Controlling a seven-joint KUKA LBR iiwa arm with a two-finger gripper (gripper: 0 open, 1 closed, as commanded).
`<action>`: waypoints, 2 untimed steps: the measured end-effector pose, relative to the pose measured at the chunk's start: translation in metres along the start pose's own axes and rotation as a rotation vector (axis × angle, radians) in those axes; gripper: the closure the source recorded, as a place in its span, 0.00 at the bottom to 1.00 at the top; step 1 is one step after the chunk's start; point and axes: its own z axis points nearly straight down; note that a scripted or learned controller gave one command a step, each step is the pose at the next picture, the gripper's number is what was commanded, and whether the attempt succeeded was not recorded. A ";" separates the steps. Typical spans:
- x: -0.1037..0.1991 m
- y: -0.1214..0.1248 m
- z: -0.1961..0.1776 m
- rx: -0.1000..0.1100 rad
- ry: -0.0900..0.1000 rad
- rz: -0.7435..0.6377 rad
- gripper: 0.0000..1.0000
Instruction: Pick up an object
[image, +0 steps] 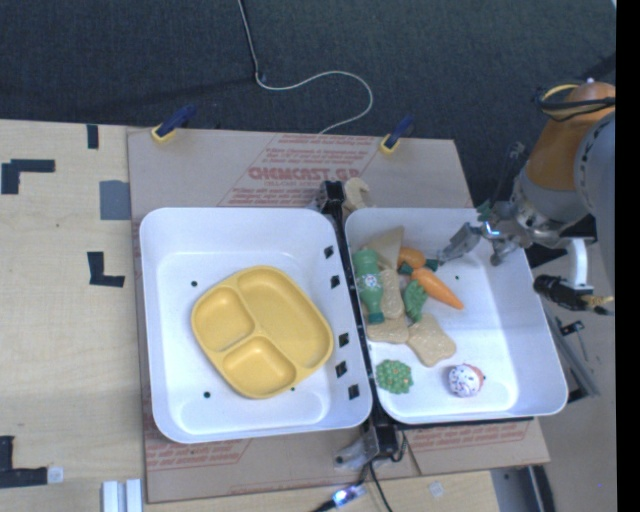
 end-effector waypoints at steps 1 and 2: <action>0.002 0.000 0.053 -0.005 -0.002 -0.002 0.00; 0.002 0.002 0.039 -0.008 -0.003 -0.003 1.00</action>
